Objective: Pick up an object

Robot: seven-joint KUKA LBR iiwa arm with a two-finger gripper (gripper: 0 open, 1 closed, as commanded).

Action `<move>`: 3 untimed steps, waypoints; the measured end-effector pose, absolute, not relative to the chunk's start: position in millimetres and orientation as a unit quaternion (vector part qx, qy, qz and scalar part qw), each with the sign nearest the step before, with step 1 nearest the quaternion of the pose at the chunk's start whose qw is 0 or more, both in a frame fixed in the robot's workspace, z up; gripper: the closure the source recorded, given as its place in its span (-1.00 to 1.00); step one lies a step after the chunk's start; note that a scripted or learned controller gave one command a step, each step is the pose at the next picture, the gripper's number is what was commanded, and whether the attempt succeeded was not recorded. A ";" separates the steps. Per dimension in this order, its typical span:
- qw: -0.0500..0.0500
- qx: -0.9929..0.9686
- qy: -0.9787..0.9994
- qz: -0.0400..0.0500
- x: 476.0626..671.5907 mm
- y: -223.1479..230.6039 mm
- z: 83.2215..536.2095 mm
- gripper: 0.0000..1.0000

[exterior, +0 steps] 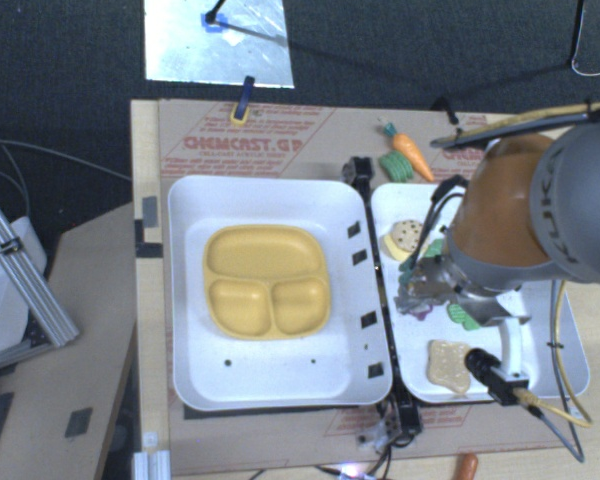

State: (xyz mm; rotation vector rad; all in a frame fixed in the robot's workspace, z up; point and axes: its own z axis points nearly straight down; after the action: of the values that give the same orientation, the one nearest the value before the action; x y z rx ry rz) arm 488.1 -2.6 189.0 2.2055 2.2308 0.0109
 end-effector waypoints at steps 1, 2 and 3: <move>0.004 0.702 0.713 0.008 522.5 79.8 303.0 1.00; -0.001 0.705 0.709 0.000 488.0 88.4 266.1 1.00; 0.000 0.705 0.709 0.000 489.5 87.6 267.5 -1.00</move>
State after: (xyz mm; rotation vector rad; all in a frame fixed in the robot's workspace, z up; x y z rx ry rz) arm 489.5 87.6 267.5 2.2154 2.2268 0.0013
